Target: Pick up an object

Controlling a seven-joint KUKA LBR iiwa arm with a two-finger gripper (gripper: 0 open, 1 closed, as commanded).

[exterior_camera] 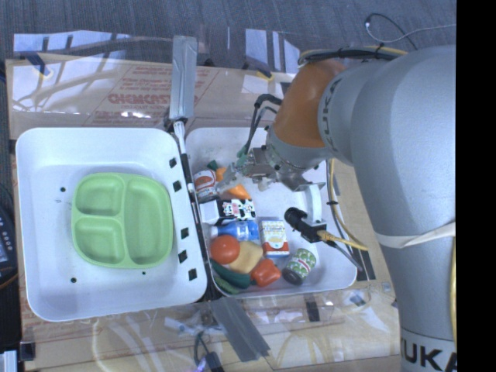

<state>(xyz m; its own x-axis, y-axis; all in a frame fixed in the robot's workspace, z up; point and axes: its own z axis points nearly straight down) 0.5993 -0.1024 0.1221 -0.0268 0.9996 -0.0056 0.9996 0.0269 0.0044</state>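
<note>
**Toys crowding the right bin under the arm**

Toys are lying in a heap across the near half of the right bin point(341, 273). A red tomato point(225, 249) is sitting at the near left of the heap, touching a yellow piece point(248, 256) on its right, and a green vegetable point(230, 278) is curling along the bin's near wall just below them. A red pepper point(266, 272) is resting beside the yellow piece, with a small round can point(300, 265) just to its right. A small carton point(274, 236) is standing behind the pepper, a blue item point(239, 229) is lying to its left, and a black-and-white cow-print box point(237, 208) is sitting just beyond that. A brown-topped can point(204, 182) is leaning near the bin's left wall, with an orange piece point(235, 191) beside it.

The hand point(252, 163) is hanging over the far part of the heap, close to the orange piece; how its fingers are standing cannot be told. The grey arm point(395, 130) is reaching in from the right, its orange band point(306, 107) sitting above the wrist.

The left bin point(46, 285) is holding a green divided plate point(122, 219). Both bins are resting on the desk point(108, 91).
</note>
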